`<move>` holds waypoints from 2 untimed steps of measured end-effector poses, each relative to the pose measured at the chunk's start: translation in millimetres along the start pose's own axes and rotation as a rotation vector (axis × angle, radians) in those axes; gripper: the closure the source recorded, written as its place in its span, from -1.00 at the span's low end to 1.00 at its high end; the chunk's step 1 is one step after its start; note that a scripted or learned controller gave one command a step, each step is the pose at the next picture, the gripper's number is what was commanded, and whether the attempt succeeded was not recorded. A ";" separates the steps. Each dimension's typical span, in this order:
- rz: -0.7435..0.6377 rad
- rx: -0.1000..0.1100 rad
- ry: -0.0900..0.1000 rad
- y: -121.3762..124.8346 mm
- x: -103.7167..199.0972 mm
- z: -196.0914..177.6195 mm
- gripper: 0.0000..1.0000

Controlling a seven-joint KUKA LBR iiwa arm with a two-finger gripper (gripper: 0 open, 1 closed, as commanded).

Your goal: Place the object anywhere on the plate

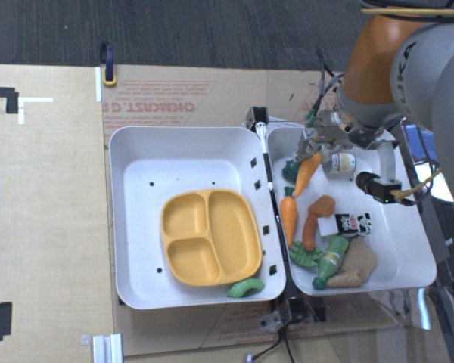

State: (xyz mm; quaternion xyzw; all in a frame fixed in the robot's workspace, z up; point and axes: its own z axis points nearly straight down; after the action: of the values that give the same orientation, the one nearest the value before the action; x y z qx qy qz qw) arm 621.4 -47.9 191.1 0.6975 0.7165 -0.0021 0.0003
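Note:
A yellow three-part plate (210, 237) lies in the left white bin (136, 203). My gripper (316, 144) hangs over the far left corner of the right bin (408, 248). It is shut on the thick end of an orange carrot (306, 175), which slants down and to the left from the fingers. A second carrot (288, 219) lies just below it, along the bin's left wall.
A green pod (246, 286) rests in the left bin by the plate's near right corner. The right bin also holds a small bottle (340, 162), an orange sausage shape (315, 216), a green bottle (330, 259), a small carton (352, 224) and a tan lump (357, 267).

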 end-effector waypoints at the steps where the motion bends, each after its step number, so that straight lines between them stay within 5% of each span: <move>1: -0.044 -0.002 0.000 38.4 26.0 -27.1 1.00; 2: 0.003 0.000 0.001 -20.3 55.7 0.5 1.00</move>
State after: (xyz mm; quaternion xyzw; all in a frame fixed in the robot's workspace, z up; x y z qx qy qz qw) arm 599.7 7.3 190.4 0.6988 0.7154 -0.0018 -0.0001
